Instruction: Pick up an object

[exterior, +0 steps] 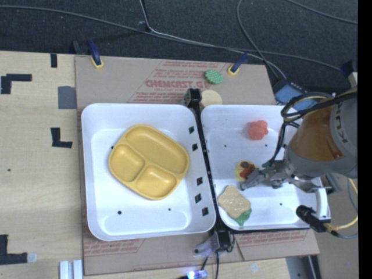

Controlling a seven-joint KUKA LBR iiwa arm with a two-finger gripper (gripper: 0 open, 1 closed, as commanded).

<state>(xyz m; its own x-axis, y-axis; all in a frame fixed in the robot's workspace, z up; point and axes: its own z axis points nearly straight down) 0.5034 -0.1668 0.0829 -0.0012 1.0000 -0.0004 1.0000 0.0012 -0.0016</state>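
Note:
In the right bin [226, 121] lie a red-pink lump [257, 129] at the back, a small yellow and red toy [245, 170] in the middle, and a beige sandwich-like piece with a green edge [234, 204] at the front left. My gripper [249, 182] reaches in from the right and sits low over the bin floor, just right of and below the yellow and red toy, above the beige piece. Nothing shows between its fingers.
The left bin [96, 156] holds a yellow divided plate [149, 161]. A green patterned piece [213, 76] and a pale round piece [210, 97] lie on the cardboard behind the bins. Black clips run along the divider [200, 156]. The arm's orange band [317, 135] hangs over the right bin's right side.

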